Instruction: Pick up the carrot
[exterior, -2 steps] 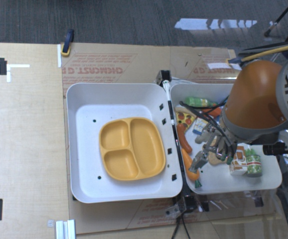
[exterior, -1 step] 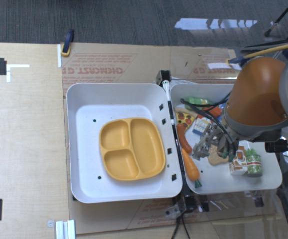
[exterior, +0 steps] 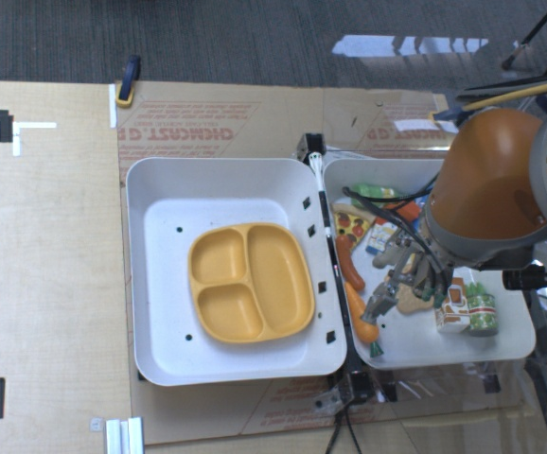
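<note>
Below, carrot (exterior: 357, 312) lying lengthwise against left wall of right bin (exterior: 501, 348), just beside hot dog (exterior: 349, 265). Gripper (exterior: 387, 301) close over it; finger state impossible to tell. Probably light, rigid, smooth toy; best pinched across thick middle.

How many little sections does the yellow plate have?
3. The yellow plate in the left bin has two sections along its top, left and right, and one at its bottom left.
</note>
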Robot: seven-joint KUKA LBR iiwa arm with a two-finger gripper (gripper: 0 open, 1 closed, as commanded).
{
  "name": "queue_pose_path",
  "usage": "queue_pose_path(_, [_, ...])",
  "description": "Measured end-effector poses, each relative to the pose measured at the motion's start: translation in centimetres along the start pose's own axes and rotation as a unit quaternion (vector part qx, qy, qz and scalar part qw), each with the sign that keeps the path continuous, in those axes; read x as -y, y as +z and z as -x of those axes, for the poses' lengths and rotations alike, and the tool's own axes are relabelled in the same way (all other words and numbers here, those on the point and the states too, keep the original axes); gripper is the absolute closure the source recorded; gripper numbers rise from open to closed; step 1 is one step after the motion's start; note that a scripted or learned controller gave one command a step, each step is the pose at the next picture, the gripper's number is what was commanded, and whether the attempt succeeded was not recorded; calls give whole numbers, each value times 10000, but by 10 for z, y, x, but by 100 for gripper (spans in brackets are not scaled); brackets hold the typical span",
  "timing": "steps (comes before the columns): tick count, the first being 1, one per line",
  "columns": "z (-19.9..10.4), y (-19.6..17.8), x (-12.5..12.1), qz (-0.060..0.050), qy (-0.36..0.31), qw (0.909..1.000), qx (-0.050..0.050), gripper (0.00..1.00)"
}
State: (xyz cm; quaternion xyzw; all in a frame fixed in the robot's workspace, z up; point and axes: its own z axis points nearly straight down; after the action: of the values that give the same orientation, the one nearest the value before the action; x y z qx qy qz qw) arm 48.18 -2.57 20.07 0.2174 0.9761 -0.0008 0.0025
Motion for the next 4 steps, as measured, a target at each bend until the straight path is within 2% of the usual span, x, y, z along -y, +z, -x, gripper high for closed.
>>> queue_pose_path(1, [0,9,5,1,-41,10000,-16,0])
queue_pose_path(2, [-3,9,-1,4,-578,9983,-13,0])
queue_pose_path(3, [22,-122,14,10,-1200,9928,13,0])
queue_pose_path(4, [-20,9,-36,17,-3014,9535,-16,0])
